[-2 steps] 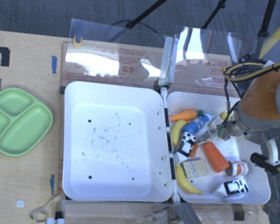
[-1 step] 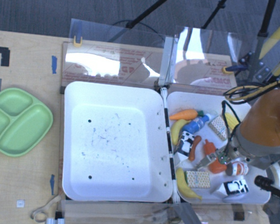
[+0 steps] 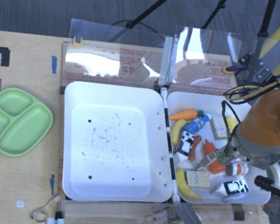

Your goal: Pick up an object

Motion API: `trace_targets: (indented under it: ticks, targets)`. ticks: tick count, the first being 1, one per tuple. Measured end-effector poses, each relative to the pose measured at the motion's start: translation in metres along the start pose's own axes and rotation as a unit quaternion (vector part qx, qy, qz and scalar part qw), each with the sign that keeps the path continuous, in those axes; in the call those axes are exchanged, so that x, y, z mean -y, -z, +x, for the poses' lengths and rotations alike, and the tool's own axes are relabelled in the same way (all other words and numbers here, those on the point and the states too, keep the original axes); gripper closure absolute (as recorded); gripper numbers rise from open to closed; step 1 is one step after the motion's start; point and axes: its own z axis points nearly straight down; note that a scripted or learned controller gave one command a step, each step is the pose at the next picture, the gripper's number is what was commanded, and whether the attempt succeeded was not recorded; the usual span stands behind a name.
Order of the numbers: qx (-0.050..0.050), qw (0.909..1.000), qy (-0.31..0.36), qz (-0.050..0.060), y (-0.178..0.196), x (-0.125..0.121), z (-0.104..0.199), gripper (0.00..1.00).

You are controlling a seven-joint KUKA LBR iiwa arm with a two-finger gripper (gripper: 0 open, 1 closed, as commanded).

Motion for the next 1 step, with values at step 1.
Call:
trace_targets:
  ticks: [1]
  targets:
    - [0.000, 0.9948, 0.102, 0.000, -0.0009, -0.0580, -0.0399, 0.00]
